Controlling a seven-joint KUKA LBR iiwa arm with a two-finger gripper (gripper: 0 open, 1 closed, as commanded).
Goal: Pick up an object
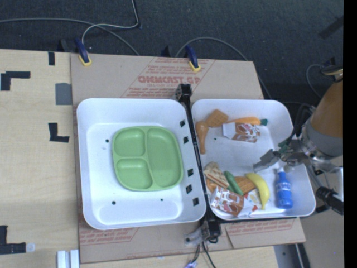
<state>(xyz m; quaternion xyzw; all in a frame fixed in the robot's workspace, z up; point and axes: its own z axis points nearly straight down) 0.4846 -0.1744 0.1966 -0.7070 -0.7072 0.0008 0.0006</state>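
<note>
My gripper [273, 154] hangs over the right side of the right bin [240, 152], open, with nothing between its fingers. Just below it lies a blue bottle [283, 190]. A yellow banana [260, 188] lies left of the bottle, beside an orange piece [245, 183] and a green pod [231, 181]. A red-and-white packet [227, 201] sits at the bin's front. A second packet [244, 130] and brown bread-like pieces [214, 119] lie at the back.
The left bin [95, 166] holds a green divided plate [148, 157]. Bare white floor shows in the middle of the right bin, left of the gripper. Both bins rest on a cardboard sheet [162, 77] clamped at the back.
</note>
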